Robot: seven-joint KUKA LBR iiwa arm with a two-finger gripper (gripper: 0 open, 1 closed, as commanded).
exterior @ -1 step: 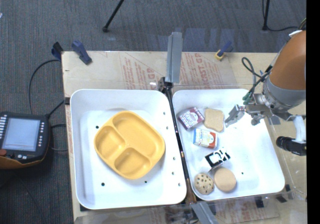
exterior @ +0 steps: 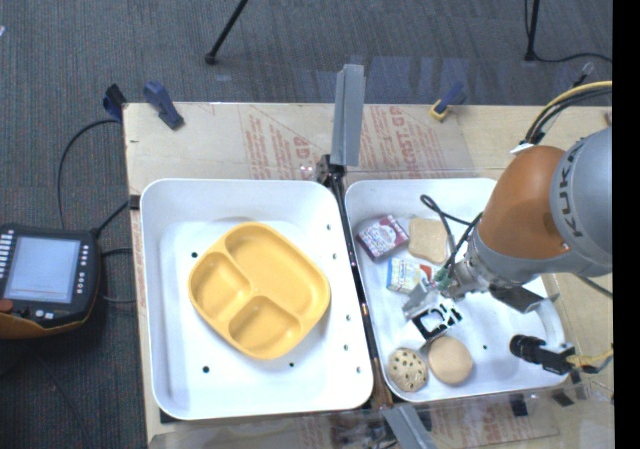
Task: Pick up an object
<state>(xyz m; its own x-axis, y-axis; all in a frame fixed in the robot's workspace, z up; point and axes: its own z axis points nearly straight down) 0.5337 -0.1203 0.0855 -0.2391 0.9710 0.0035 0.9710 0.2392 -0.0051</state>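
The gripper (exterior: 432, 307) is low in the right bin (exterior: 470, 205), at the lower right of the frame, just beside a box (exterior: 403, 274). Nothing looks lifted yet, so grasp and lift are left. I cannot tell how the jaws stand.

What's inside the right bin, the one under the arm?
The right bin holds a maroon packet, a tan slice, a small white box, a chip cookie and a round bun. The arm and gripper cover its middle and right; anything beneath is hidden.
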